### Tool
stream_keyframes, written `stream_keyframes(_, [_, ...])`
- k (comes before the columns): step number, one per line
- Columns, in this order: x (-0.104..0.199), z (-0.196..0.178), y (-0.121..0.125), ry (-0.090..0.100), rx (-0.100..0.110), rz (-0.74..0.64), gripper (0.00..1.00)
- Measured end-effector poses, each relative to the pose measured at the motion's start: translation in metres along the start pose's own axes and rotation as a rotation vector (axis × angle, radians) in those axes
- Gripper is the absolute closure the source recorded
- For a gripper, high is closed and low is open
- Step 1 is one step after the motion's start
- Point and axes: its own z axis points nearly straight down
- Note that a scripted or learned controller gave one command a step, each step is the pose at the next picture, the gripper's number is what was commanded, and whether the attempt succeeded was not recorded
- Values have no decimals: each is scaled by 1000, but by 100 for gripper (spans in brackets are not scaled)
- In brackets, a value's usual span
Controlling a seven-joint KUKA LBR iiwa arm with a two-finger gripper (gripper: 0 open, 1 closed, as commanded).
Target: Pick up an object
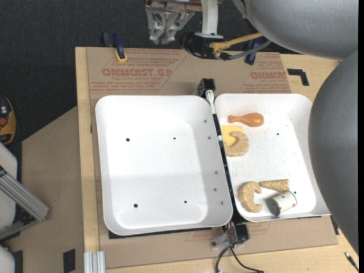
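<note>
Progress: honestly looked like nothing had been picked yet, every object was sitting in the right bin and the whole grab was left to do

Pincer: the pincer hung up at the top of the view, past the far edge of the counter and over the dark floor, well apart from both bins. Nothing was between its fingers as far as I could see; whether it was spread or clenched I couldn't tell, too blurry

Left bin: the left bin showed just white plastic with a few dark dots

Candidates: orange drumstick-shaped toy near the far side of the right bin, a yellow-and-tan piece just beside the divider, then a tan curved piece, a tan croissant-like piece and a small white cylinder bunched at the near edge

Easiest pick, my guess: the drumstick, since it lay on its own with room around it

Writing: the brown board under the bins read "CHEMCAST G.P" in red, repeated partly on the right but cut off
</note>
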Motion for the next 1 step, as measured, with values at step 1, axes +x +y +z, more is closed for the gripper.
stream_keyframes(1, [-1, 169, -71, -12, 42, 2, 100])
